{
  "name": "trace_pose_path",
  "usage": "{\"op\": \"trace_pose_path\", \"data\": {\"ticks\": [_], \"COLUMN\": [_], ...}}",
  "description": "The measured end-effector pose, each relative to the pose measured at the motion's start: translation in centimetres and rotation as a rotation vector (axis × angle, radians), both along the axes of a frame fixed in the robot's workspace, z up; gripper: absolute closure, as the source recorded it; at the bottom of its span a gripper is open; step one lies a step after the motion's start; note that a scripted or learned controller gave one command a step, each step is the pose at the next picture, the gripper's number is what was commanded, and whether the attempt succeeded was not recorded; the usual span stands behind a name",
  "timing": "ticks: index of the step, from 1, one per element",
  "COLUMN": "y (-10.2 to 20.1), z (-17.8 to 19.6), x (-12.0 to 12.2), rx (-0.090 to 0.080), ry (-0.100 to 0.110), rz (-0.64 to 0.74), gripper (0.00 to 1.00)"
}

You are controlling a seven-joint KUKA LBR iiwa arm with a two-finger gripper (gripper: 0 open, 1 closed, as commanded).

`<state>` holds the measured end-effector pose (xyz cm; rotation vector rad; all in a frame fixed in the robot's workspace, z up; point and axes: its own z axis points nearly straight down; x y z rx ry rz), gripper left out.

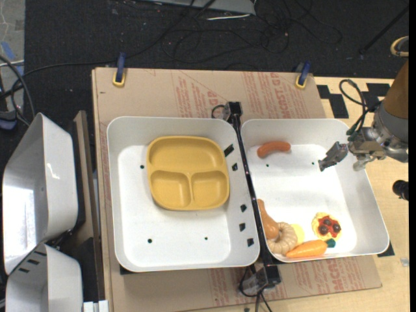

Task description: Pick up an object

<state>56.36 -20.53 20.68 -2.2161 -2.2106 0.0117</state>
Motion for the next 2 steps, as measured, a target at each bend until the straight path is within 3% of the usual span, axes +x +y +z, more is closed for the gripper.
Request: {"op": "trace_pose_path", "data": {"ticks": [1, 2], "y": [0.1, 0.5], "z": [0.8, -3.6], "x": [0.3, 0.4], "rx": [-0.003, -0.002], "ry": [-0.013, -0.010], "rz": [0.004, 0.003], "gripper": [0.00, 0.00]}}
